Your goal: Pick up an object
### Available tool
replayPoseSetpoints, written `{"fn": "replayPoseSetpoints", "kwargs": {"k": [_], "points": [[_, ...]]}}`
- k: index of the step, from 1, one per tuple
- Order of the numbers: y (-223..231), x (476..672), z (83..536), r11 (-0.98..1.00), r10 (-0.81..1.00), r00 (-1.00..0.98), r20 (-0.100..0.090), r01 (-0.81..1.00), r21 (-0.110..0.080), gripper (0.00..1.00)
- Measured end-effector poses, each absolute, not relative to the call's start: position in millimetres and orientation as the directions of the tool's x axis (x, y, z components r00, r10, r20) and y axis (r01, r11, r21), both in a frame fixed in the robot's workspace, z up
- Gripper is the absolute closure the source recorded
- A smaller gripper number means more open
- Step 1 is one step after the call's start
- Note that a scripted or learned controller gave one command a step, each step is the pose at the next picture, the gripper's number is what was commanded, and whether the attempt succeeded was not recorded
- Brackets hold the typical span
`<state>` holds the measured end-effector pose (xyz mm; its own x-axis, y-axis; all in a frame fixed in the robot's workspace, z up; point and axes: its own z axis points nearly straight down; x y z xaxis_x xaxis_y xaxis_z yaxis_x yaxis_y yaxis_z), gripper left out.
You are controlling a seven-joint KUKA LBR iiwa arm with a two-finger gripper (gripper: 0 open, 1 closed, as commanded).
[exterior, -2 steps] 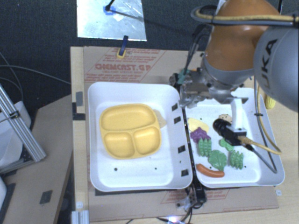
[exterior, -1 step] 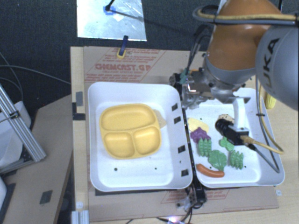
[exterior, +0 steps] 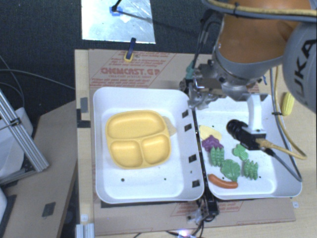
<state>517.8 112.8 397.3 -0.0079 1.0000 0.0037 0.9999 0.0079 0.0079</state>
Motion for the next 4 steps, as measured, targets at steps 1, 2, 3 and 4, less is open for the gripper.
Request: {"fn": "replayPoseSetpoints", "kwargs": {"k": [1,2,3,4], "points": [[111,518.6,405,0.01,1.0,-0.01,0.001,1.0,0.006,1.0],[111,519.3,416,0.015,1.0,-0.015,0.0,1.0,0.008,1.0],[204,484.4,396,0.015,1.0,-0.015,0.003,1.0,0.0,1.0],[198,487.4,408,0.009,1.0,-0.009,0.002,1.0,0.005,1.0]]}}
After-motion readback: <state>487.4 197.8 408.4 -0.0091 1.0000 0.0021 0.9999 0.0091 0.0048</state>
